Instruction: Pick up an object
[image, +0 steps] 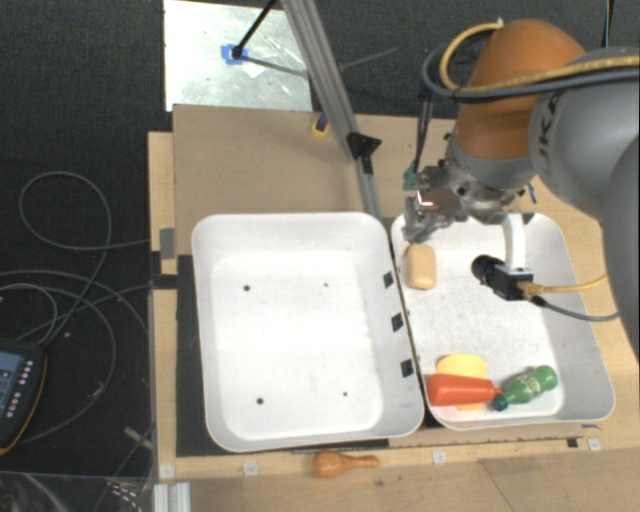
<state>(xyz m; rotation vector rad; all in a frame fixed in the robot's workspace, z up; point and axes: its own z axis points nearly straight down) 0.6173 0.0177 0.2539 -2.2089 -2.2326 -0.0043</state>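
Bread-coloured block (421, 267) lies in the right bin (575, 300), close to its left wall and near the far end, and it looks like the object the arm is aiming at. Just above the block in the camera view hangs the claw (424, 222); its tip seems almost touching the block's upper end, but how wide it stands, and whether it has hold of anything, I cannot tell from this angle. In my judgement the step in hand is the last part of the descent before the grasp. To do it well, the claw should come down centred over the block, not over its end, and should keep away from the bin wall, because a hit there could push the block aside. Other things are well apart at the near end of the same bin: a yellow piece (462, 366), an orange carrot (460, 390) and a green bottle (524, 387), the three close together. The left bin (215, 330) sits beside, and a small brown pear (343, 462) lies on the counter (250, 150) in front of it.
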